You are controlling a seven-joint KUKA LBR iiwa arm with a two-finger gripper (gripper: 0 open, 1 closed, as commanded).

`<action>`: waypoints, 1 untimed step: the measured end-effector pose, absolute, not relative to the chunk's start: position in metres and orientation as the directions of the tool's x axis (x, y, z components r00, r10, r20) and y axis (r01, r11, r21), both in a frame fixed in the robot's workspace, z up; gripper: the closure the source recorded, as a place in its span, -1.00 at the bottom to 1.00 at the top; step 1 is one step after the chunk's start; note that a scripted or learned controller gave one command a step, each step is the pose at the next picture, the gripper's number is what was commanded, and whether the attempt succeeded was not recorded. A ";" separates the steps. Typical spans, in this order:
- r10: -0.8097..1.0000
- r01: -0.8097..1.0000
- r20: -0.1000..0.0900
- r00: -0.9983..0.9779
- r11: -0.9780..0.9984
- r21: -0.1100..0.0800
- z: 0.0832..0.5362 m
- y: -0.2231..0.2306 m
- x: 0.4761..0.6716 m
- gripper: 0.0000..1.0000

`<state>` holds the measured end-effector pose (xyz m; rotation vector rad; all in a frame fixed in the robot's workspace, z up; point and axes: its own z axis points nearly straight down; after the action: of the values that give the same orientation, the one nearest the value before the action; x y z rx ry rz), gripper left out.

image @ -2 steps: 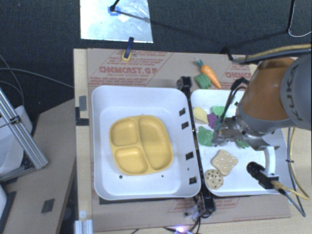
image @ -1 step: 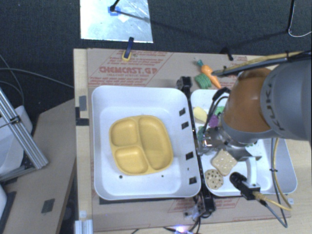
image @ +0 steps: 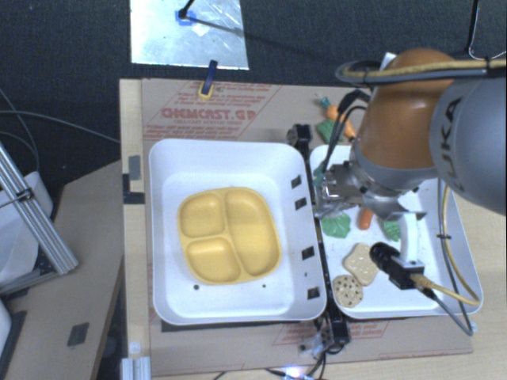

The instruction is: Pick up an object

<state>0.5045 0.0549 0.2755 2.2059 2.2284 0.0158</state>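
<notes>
Camera view: the gripper (image: pixel 333 200) hangs low over the right bin's (image: pixel 467 279) left side; I cannot tell how wide it stands or whether it holds anything. Just below it lies a green leaf (image: pixel 337 226), beside it a carrot (image: pixel 364 218), likely light, stiff plastic toys, best pinched across the middle.

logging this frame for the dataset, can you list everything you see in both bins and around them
divided plate: 1, yellow, middle of the left bin
crackers: 2, tan, one round and one squarish, front of the right bin
leafy pieces: 2, green, right bin, below the arm
carrot-like piece: 1, orange, right bin, beside a green piece
small items: a few, green and orange, behind the right bin
metal sheet: 1, silver, on the dark floor beyond the bench
arm: 1, grey with orange band, over the right bin
</notes>
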 end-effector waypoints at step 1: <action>1.000 1.000 -0.001 0.003 -0.003 0.004 0.298 -0.002 0.487 1.00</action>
<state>0.4868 -0.0017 0.2983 2.2219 2.2157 0.0035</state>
